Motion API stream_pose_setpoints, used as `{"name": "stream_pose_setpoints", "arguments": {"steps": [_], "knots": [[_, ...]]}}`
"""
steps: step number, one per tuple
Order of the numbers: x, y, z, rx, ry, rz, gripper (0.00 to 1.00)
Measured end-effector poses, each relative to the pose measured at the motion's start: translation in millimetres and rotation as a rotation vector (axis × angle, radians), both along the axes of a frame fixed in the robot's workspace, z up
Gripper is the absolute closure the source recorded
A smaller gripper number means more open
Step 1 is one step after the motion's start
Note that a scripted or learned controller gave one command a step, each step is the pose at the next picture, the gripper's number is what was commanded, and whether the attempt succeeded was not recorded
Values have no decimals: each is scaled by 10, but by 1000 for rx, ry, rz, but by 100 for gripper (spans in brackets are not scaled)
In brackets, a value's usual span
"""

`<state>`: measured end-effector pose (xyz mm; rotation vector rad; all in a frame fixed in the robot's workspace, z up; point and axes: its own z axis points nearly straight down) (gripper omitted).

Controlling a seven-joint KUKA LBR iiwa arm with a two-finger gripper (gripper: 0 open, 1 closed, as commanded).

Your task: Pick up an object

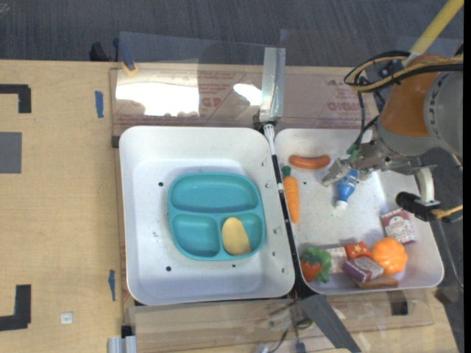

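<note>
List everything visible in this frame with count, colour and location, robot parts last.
white bins: 2, white, side by side on the bench, left bin, right bin
divided plate: 1, teal, middle of the left bin
potato: 1, yellow, in the plate's lower right compartment
sausage: 1, reddish orange, top of the right bin
carrot: 1, orange, along the right bin's left wall
tube: 1, blue and white, upper middle of the right bin, just below the gripper
strawberry: 1, red with green leaves, right bin's lower left
orange: 1, orange, right bin's lower right
small boxes: several, red, purple and white, lower right around the orange, one at
arm: 1, grey with orange band, over the right bin
gripper: 1, above the tube
</note>
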<state>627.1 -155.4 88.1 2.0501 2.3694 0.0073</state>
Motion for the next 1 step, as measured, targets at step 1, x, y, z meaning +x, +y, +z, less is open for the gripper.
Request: {"name": "stream_pose_setpoints", "arguments": {"steps": [1], "knots": [[10, -2, 116, -1, -4, 0, 100]]}}
